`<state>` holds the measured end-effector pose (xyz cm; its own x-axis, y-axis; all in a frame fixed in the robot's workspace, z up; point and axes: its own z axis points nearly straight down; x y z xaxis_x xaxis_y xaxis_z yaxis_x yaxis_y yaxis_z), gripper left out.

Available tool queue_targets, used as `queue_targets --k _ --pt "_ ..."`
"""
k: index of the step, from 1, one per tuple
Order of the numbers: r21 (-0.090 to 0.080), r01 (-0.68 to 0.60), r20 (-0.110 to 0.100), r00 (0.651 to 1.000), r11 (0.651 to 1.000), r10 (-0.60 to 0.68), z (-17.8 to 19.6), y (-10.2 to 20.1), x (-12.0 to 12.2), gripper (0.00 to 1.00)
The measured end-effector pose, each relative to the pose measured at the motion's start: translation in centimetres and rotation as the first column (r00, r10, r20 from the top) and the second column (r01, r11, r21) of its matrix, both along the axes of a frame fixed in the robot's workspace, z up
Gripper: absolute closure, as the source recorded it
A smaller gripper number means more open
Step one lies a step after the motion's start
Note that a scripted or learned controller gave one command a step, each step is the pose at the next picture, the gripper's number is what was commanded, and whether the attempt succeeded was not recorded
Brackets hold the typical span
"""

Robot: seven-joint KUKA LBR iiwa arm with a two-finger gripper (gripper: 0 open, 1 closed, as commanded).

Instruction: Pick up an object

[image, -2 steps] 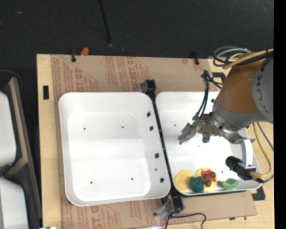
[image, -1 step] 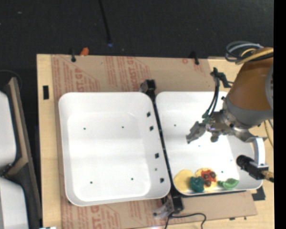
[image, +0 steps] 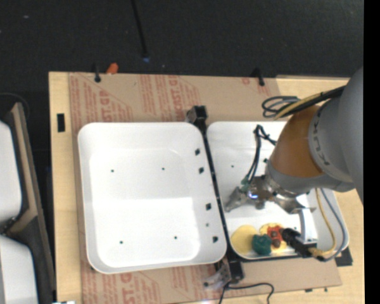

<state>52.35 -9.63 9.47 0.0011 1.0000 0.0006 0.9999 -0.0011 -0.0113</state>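
The end effector is hanging inside the right bin, right of frame centre; I cannot tell its state. Objects, a yellow piece, a green one and a red one, are lying at that bin's lower edge.

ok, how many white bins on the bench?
2. The left bin sits at the bench's middle; the right bin adjoins it, partly covered by the arm, with small objects at its near end.
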Motion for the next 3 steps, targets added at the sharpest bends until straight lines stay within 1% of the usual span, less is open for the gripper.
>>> queue_targets --k 1,2,3 --pt "-0.003 0.002 0.018 1.0 1.0 -0.002 6.7 -4.9 3.8 0.0" --pt "0.001 -0.003 0.006 1.0 1.0 0.003 0.3 -0.6 2.3 0.0" --pt "-0.002 0.001 0.016 1.0 1.0 -0.001 5.9 -3.0 1.6 0.0"
